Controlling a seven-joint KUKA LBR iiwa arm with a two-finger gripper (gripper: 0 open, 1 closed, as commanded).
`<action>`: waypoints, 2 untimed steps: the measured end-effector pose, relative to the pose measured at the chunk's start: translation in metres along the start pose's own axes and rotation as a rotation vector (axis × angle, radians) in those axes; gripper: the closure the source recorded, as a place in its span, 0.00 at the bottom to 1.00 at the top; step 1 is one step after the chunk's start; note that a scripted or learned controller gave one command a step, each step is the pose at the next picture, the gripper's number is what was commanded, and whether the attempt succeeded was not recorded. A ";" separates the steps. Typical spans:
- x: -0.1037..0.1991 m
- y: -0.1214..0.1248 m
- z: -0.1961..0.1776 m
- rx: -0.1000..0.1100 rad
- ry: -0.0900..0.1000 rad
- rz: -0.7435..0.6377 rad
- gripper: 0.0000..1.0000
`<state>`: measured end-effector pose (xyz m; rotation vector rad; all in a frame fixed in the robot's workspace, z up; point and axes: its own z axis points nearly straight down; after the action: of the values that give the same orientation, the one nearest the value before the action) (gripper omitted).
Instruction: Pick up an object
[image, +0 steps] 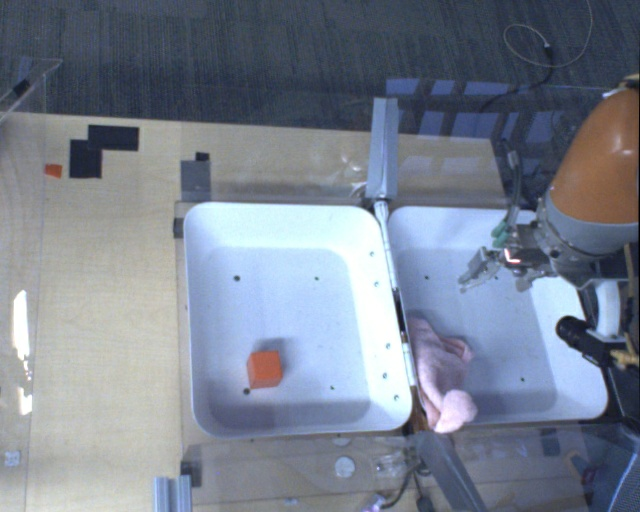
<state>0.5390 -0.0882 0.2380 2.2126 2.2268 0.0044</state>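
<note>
Bench (100, 330) pale wood, dark floor behind — pincer (500, 268) spread open, gripping nothing, over right bin (580, 400).

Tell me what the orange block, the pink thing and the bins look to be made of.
Orange block: matte, hard-edged, probably foam or wood. Pink thing: soft cloth or plush, going by its folds and rounded lump. Bins: smooth white moulded plastic, it seems, with rounded corners and a faint sheen.

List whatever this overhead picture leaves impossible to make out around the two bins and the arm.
- Gripper, camera view: too small and blurred to tell its finger state.
- Pink cloth, camera view: its lower end hangs over the right bin rim, so the shape is unclear.
- Arm, camera view: cut off by the right edge.
- Orange block in the left bin: underside hidden.
</note>
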 end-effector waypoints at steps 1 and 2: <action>-0.038 -0.016 0.067 -0.001 -0.001 -0.204 0.00; -0.023 -0.003 0.147 -0.014 -0.005 -0.335 0.00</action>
<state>0.5364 -0.1110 0.0908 1.8025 2.5538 0.0136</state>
